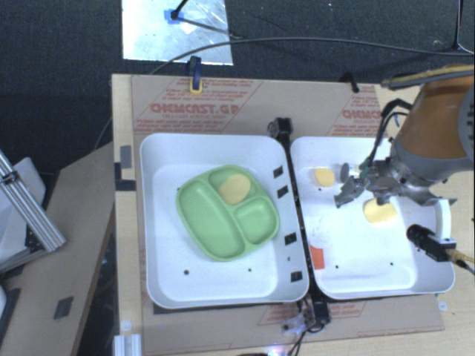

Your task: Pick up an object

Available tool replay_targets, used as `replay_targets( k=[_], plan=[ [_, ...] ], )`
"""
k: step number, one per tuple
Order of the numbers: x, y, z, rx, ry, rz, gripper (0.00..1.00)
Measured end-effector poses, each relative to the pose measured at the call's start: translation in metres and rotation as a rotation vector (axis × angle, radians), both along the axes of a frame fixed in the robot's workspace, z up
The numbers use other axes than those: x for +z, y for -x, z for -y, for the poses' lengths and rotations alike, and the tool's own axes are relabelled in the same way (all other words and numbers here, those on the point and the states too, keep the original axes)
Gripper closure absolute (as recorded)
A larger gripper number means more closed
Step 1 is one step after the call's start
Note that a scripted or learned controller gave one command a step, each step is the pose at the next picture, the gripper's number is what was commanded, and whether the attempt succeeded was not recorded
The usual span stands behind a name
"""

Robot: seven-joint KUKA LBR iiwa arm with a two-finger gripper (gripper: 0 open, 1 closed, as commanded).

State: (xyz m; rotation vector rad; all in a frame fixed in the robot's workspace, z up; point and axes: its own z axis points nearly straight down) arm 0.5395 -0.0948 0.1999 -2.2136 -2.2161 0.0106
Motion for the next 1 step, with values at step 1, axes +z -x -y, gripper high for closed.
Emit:
replay_targets(
  k=[1],
  plan=[
    [0.006, -0.0028, -0.0001, 0.002, 0.001, 0.012, 0.0]
  ],
)
